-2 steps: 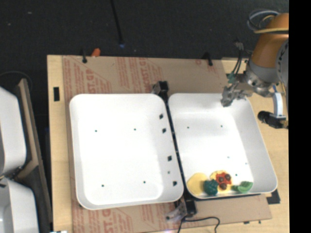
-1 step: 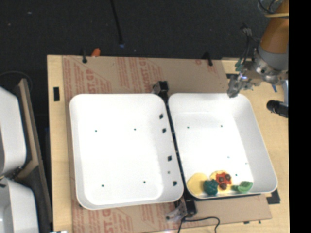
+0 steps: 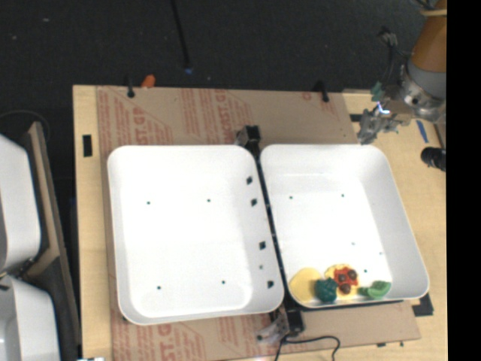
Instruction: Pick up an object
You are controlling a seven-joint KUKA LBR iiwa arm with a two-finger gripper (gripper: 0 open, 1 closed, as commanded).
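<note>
Camera view, near edge first: the right bin (image 3: 391, 201) carries all of the small items, clustered against its near wall, most likely because the shallow floor lets loose pieces slide to the low rim. A pale yellow disc (image 3: 302, 283) lies flat at the left of the cluster; a teal lump (image 3: 325, 291) rests on its near right portion; a red piece with dark spots (image 3: 345, 277) sits just beside the teal lump; a green piece (image 3: 378, 288) lies at the right end, close to the corner. Any one of these is a valid pick target, and their mutual contact makes a clean single-item grasp harder. The left bin (image 3: 180, 232) sits alongside, joined to the right bin by a row of dark clips (image 3: 261, 224) along the shared wall, which keeps both bins from shifting on the bench (image 3: 98, 201). At the far right, the end effector (image 3: 373, 126) hangs above the far right corner of the right bin, well apart from the cluster, with the orange band (image 3: 430, 45) above it. No item is seen between its fingers; finger opening cannot be determined at this resolution. Judged status: approach not yet made
</note>
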